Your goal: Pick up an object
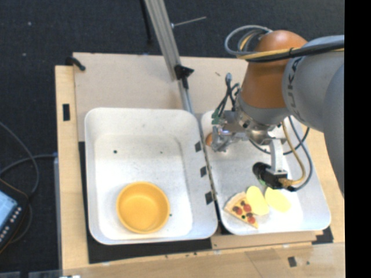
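Bench (127, 80) of pale board carries everything here, with a slanted metal rail (165, 33) rising from its far side. Next in bulk is the grey arm (316, 80), reaching in from the right, its orange band (269, 68) sitting above the wrist. Below it lie the two white bins: the left bin (145, 143) and the right bin (310, 210), their walls meeting along the middle. The gripper (222, 141) hangs over the far left part of the right bin, close to that shared wall; whether it is open or closed cannot be told from this slanted angle, and nothing can be seen held in it. A yellow bowl (143, 207) sits upright in the near part of the left bin, alone on that side. In the right bin the small things cluster at the near edge, well apart from the gripper: a pizza slice (239, 211) (a toy, with red spots on top), a pale yellow oval piece (258, 200) lying against its right side, and a second yellow piece (279, 200) just beside that.
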`<state>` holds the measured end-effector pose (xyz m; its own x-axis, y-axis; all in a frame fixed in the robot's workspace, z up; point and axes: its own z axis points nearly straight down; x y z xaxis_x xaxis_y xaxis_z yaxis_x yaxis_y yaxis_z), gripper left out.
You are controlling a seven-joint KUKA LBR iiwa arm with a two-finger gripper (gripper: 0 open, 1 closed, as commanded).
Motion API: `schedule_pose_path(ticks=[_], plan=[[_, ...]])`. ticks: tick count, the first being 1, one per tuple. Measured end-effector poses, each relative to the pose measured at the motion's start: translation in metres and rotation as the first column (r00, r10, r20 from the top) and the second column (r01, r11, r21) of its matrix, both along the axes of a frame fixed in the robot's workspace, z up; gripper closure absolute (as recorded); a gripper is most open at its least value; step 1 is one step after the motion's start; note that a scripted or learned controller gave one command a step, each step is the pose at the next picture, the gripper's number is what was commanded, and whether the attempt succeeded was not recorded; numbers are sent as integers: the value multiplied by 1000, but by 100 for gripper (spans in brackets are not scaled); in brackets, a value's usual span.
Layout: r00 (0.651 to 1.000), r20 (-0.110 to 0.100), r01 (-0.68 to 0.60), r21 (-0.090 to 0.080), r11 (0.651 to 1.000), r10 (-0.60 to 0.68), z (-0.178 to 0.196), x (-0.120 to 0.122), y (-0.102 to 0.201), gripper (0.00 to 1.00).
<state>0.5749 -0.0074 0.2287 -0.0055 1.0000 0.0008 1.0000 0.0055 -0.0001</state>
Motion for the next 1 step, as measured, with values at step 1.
schedule_pose_path(ticks=[1], plan=[[1000, 0, 3, 0, 1000, -3, 10, -20, 47, 100]])
